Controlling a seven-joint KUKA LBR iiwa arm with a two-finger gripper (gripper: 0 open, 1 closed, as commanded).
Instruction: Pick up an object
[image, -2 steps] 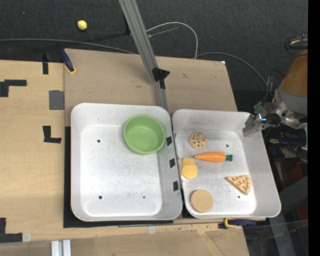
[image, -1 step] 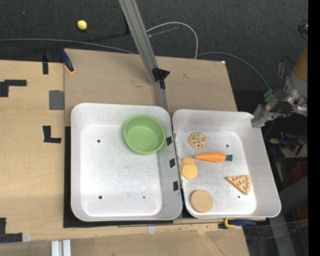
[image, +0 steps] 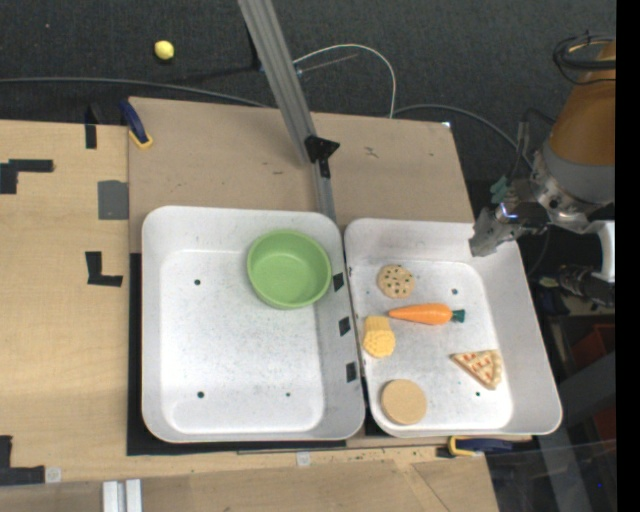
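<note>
- Claw (image: 487, 238) sits over the right bin's (image: 530, 330) far right corner, hanging off the grey/orange arm (image: 580, 140) that comes in from the right. Can't tell its state from this angle, and I see nothing in it.
- Pick candidates all lie in the right bin, to the claw's left and toward the near edge: cookie (image: 396, 281) is closest, just left and a bit nearer; carrot (image: 426, 314) beyond it, lying flat, green tip pointing back toward the claw side.
- Corn piece (image: 379, 338) further left, by the bin divider; pizza slice (image: 479, 367) almost straight toward the near edge from the claw; round tan disc (image: 404, 401) farthest off, near-left.
- Green bowl (image: 289, 268) well left of the claw, in the left bin (image: 170, 330).
- Risks, my read: claw is right at the bin rim, so a straight drop could hit the wall or close on nothing.
- Cookie, disc, pizza are flat and low; fingers may skid over them. Carrot is round and could roll off a bad pinch.
- Corn is tight to the divider, so little finger room.
- Text/brands: none readable on any obj or bin.
</note>
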